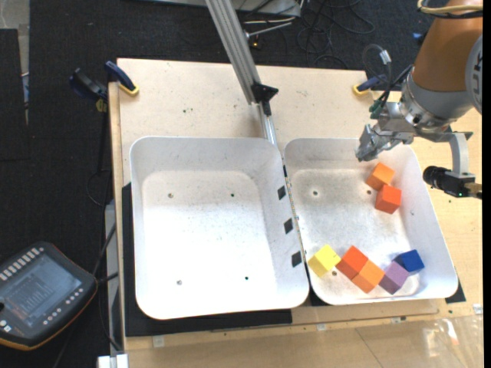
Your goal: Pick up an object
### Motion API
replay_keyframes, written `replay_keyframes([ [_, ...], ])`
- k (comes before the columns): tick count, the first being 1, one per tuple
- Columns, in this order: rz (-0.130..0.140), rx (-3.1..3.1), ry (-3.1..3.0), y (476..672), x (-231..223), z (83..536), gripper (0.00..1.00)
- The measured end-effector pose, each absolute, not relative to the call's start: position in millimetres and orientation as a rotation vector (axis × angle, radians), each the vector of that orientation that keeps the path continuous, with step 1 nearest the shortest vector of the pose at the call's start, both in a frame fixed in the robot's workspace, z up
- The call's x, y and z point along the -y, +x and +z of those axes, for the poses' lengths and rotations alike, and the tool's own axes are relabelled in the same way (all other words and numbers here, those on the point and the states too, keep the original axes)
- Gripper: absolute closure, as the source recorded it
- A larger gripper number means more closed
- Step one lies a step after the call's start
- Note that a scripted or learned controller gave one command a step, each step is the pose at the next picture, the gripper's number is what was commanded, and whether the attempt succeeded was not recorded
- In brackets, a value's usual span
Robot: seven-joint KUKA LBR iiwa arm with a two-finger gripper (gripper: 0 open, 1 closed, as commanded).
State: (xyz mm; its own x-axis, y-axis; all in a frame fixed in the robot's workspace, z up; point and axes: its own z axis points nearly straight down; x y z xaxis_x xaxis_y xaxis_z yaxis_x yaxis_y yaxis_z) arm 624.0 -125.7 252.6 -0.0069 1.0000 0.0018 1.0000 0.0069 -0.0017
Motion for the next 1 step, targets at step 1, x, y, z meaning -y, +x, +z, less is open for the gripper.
replay_keyframes([
  [1, 0.001, 2.227, -2.212, 620.5, 81.1, 243.9, 1.00],
])
